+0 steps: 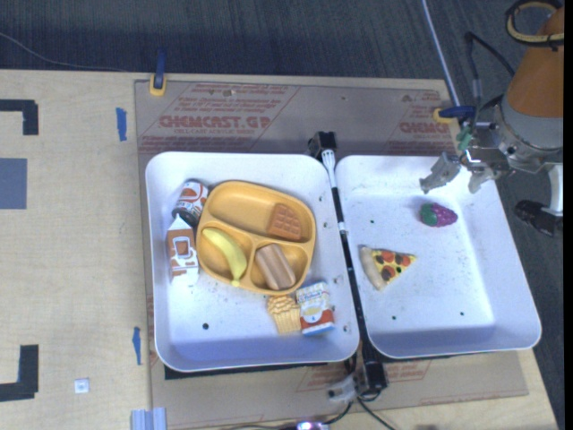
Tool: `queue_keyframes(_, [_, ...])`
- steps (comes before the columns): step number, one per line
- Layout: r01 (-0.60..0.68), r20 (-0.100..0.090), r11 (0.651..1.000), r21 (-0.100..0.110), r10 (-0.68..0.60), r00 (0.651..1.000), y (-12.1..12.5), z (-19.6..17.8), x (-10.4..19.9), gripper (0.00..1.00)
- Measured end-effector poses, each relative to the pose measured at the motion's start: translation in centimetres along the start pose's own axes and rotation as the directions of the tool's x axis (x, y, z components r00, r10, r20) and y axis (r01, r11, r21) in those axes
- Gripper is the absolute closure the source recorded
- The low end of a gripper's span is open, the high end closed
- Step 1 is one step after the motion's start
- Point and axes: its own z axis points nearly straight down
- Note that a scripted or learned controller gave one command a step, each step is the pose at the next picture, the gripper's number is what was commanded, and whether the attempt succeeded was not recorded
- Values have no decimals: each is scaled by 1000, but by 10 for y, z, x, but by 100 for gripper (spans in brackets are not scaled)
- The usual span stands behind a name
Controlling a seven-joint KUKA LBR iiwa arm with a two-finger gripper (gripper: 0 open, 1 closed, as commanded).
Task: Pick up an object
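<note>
Gripper (458, 174) over the far part of the right bin (501, 330), fingers spread and holding nothing.

Its two grey fingers (435, 176) splay apart above the bin floor, just up and beside the purple-and-green grape toy (439, 214), not touching it. The pizza slice (386, 266) lies near the bin's left wall, its long axis running left to right, the tip pointing right. The left bin (170, 348) bears a yellow tray (215, 206) of toy food.

A brown board (269, 115) marked with red lettering lies under both bins at frame centre, with blue tape pieces (121, 124) on the pale bench (72, 240) at left.
</note>
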Motion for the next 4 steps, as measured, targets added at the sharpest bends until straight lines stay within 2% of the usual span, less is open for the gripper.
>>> queue_keyframes(1, [-1,1,1000,-3,1,1000,-19,91,15,0])
queue_keyframes(2, [-2,6,1000,-16,2,1000,-66,122,57,0])
queue_keyframes(3, [-1,3,1000,-18,1,1000,-109,122,47,0])
queue_keyframes(4, [-3,7,1000,-23,3,1000,-131,122,57,0])
